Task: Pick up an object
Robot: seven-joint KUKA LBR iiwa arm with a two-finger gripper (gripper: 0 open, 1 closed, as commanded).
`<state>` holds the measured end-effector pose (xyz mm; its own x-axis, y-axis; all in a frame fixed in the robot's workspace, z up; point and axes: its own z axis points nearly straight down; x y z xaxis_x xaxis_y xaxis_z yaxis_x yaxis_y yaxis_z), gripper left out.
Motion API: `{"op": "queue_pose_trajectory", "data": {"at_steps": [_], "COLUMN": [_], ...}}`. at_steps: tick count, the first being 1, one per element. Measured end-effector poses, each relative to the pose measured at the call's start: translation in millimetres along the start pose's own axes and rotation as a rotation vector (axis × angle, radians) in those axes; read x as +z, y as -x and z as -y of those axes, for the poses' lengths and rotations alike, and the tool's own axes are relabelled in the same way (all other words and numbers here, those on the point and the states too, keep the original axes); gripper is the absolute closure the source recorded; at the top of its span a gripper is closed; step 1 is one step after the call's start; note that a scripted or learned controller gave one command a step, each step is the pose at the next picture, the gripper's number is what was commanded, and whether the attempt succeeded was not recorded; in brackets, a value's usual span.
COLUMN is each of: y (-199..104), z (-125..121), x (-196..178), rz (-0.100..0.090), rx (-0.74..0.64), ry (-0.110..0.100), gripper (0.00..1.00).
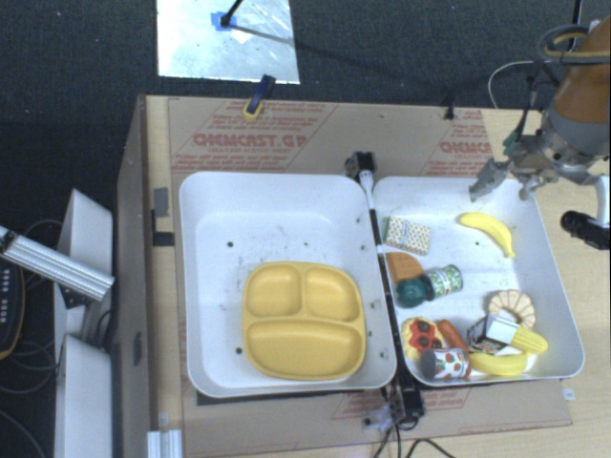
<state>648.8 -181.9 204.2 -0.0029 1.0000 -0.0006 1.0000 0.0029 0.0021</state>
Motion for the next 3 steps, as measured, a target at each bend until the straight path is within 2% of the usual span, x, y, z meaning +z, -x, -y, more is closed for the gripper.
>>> {"op": "queue_pose_trajectory", "data": {"at_steps": [1,2,3], "y": [12,24,24], "z": [-2,-4,-5], "x": [56,92,80], "rz": [0.001,0.001,0.003], "rx": [0.001,0.001,-0.002], "ry": [-0.001,0.000,0.004], "gripper": [0.00,0.00,1.00]}}
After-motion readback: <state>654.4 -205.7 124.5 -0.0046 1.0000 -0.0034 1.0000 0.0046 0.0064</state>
